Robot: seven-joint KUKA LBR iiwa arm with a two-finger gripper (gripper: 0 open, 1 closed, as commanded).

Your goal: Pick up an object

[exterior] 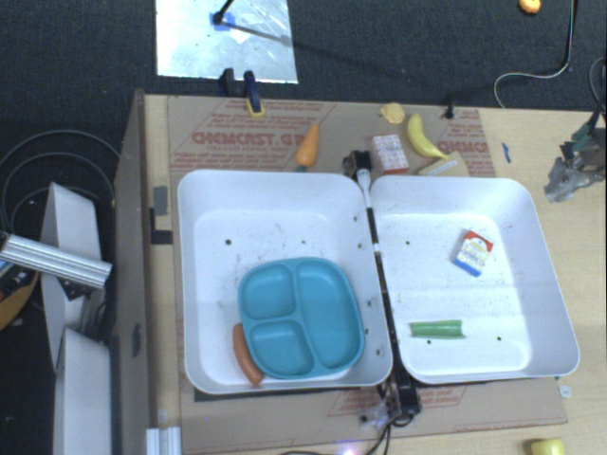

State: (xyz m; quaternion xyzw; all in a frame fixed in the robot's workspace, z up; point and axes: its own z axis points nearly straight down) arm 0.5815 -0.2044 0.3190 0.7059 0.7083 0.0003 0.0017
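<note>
Two white bins sit side by side on a cardboard sheet on the bench. Left bin (204, 254): a blue divided tray (300, 317) w/ three compartments fills its lower middle, and an orange hot dog (247, 353) lies just beside the tray's lower-left edge, near the bin's front wall. Right bin (531, 282): a small red, white & blue carton (472, 252) lies tilted in the upper right part, and a green stick (435, 329) lies flat lower down, well apart from the carton; either could be the thing to pick, both lie loose on the bin floor. The gripper (572, 172) is at the far right edge, over the bench just outside the right bin's upper right corner, well apart from the carton & the stick. It's too small and blurred to make out: can't tell how far open it is, and nothing can be seen in its grasp. Behind the bins on the cardboard: a carrot (307, 146) nr the left bin's back wall, a small pinkish box (390, 153), a banana (421, 136) and a small yellow piece (393, 113) nr the right bin's back corner. A foil-like sheet (226, 26) lies on the dark floor beyond, an orange ball (529, 4) at top right.
</note>
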